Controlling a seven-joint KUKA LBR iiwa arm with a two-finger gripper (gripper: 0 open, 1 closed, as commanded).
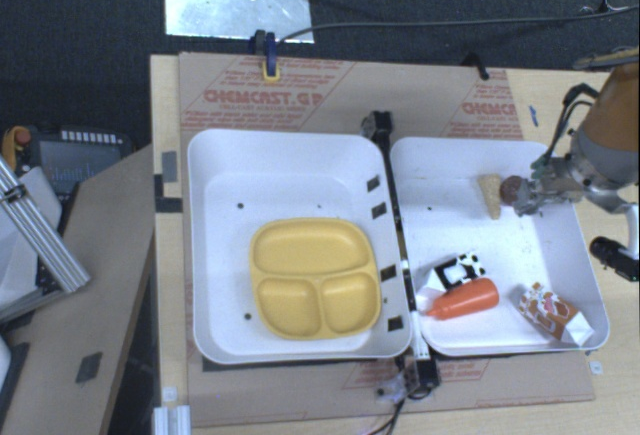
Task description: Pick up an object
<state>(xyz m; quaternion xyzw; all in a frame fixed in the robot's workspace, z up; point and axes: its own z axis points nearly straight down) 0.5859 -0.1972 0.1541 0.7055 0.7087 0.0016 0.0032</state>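
The right bin (560, 253) holds several things. An orange carrot-shaped toy (462, 300) lies near the front left, touching a black-and-white object (457, 271). A brown and white packet (548, 313) lies at the front right corner. A small beige piece (490, 195) sits toward the back of the bin. My gripper (528, 191) hangs low over the bin's right side, just right of the beige piece, with a small brown round shape (512, 189) at its tip. I cannot make out whether that shape is a held object or part of the gripper.
The left bin (220, 183) carries a yellow divided tray (314, 277). A black divider with clips (392, 223) runs between the bins. The arm's orange band (612, 108) and grey wrist overhang the right bin's right wall. Cardboard (340, 88) lies under both bins.
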